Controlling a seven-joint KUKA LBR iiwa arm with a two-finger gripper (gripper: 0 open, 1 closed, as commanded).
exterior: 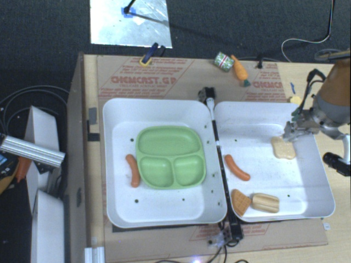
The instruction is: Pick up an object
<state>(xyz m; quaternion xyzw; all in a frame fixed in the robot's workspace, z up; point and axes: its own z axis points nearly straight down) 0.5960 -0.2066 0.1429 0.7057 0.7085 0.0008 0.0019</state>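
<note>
Where the tool (292, 131) hovers, the pale bread slice (283, 148) lies just beneath.

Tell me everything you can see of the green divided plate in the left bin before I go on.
The light green divided plate looks like smooth moulded plastic, roughly square with rounded corners. It has three compartments: one wide one across the far side and two smaller ones across the near side, all bare. It lies flat and upright near the middle of the left white bin. An orange-red toy sausage lies along its left edge, close to or just touching it; I cannot tell which.
</note>
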